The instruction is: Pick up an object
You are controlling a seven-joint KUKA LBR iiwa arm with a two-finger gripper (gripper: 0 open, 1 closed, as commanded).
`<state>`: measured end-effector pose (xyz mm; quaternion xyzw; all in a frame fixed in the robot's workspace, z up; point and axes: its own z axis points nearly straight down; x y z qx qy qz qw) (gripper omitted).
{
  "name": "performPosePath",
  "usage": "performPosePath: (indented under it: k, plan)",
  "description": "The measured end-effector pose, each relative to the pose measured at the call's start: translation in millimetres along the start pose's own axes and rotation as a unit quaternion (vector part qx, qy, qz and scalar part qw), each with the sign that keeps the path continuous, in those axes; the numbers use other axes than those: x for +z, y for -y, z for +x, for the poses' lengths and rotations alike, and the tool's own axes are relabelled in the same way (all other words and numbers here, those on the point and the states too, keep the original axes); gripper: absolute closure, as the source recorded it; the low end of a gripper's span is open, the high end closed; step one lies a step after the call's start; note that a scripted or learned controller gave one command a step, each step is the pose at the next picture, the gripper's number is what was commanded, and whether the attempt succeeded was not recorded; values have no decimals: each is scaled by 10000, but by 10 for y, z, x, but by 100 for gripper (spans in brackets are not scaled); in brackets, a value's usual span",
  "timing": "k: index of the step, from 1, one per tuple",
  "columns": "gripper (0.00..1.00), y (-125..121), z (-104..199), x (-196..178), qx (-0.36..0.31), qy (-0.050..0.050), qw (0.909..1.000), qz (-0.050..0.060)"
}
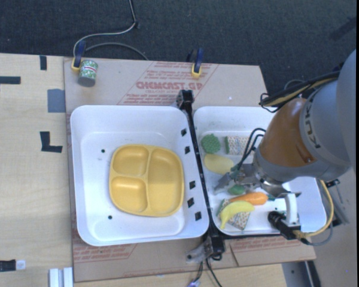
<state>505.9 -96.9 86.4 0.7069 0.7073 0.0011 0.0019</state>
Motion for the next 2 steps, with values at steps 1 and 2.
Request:
performPosePath:
  k: [1, 2]
  plan:
    - [100, -4, 0, -99, -1, -2, 10000, 1]
    - [100, -253, 546, -978, -8, -7, 10000, 24]
